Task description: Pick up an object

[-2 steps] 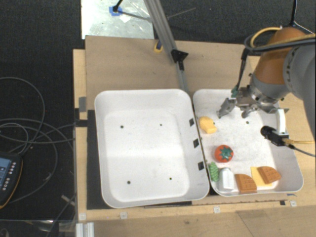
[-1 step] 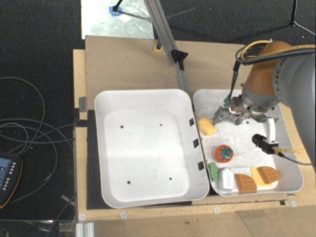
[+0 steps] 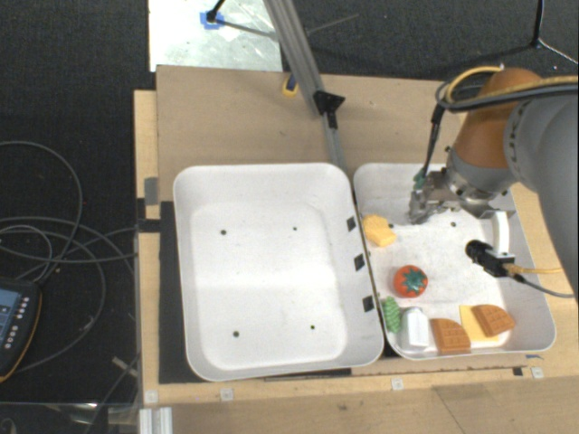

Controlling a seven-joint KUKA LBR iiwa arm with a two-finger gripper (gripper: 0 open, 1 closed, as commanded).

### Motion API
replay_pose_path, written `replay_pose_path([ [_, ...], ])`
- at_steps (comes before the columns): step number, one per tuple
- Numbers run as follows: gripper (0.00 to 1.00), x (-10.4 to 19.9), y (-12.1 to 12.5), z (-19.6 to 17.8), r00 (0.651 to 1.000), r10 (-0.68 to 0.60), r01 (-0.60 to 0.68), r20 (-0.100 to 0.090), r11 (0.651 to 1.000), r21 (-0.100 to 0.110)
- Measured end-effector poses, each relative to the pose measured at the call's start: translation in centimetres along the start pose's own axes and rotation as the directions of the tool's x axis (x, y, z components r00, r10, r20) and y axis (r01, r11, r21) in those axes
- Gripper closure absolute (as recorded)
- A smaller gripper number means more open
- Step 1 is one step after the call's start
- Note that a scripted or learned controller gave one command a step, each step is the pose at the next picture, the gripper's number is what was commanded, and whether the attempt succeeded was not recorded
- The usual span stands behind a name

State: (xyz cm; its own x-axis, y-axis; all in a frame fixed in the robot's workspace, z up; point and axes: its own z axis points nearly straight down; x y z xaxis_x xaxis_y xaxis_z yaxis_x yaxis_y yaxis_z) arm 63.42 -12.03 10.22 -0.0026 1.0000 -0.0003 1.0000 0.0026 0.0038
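Here the gripper (image 3: 422, 208) hangs over the right bin (image 3: 541, 319) at right of frame, near a yellow piece (image 3: 379, 231); whether it is apart or together I cannot tell.

Robot lab (cables (image 3: 54, 242), bench (image 3: 235, 116))

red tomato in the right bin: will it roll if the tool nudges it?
Likely yes: the tomato looks round, so a side nudge could roll it on the smooth floor of the right bin. It sits apart from its neighbours, so nothing would stop it early. Probably a light toy.

Dark carpet (image 3: 72, 61), brown bench (image 3: 235, 120)
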Motion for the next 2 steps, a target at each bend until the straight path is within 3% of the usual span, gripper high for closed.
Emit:
replay_pose_path([
  [2,1.00,0.5,1.5,-10.3,1.000,-0.003,0.003,0.000,1.000,-0.002],
])
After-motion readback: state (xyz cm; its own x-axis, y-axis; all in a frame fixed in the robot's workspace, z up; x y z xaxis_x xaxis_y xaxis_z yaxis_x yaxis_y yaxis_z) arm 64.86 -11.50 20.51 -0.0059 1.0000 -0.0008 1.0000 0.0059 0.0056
